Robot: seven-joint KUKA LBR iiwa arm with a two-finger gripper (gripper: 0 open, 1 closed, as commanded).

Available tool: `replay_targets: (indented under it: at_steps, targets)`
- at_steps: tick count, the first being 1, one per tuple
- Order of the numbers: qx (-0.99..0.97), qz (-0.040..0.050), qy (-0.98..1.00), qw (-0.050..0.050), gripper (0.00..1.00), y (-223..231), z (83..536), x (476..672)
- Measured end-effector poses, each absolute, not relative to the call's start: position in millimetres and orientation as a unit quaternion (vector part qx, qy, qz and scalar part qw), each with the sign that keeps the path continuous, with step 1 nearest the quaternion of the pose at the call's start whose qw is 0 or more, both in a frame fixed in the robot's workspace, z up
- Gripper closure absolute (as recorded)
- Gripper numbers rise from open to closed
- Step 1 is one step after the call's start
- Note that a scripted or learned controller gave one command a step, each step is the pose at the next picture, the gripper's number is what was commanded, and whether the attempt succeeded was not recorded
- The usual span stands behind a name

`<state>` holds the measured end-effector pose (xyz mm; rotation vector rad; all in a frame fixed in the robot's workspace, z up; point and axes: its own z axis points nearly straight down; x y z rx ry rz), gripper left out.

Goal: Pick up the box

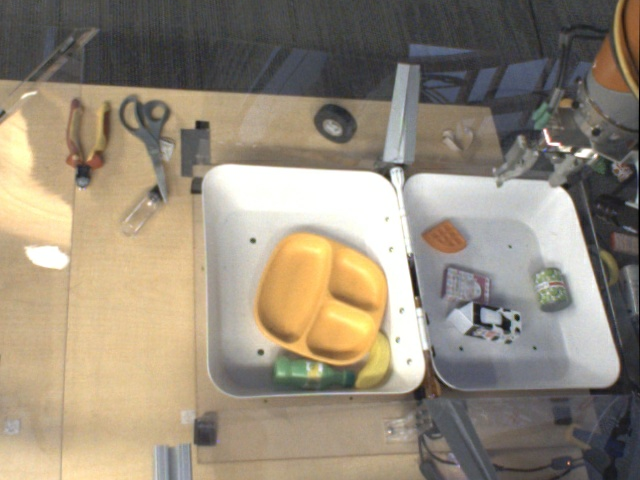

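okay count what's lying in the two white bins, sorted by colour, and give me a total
Yellow: 2, tray, small item under it
Green: 2, bottle, can
Orange: 1, flat piece
Pink: 1, packet
Black and white: 1, box
Total: 7

1. A light wooden bench (100,348) fills most of the view.
2. Beyond its far edge lies a dark grey floor (250,8).
3. Bright light glares on the bench's left side.

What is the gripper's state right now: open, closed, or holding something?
Gripper: cannot be told; it sits above the right bin's far edge, apart from the black-and-white box.
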<state>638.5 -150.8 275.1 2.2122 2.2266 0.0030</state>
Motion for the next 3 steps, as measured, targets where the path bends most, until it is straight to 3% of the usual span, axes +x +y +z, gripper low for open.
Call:
replay_targets:
  at_steps: [1, 2, 3]
  targets:
    - [0.666, 0.0009, 0.746, 0.001, 0.00, -109, 106, 608.0]
    - [0.674, 0.0044, 0.739, 0.006, 0.00, -114, 90, 532.9]
    - [0.674, 0.0063, 0.739, 0.011, 1.00, -115, 102, 536.5]
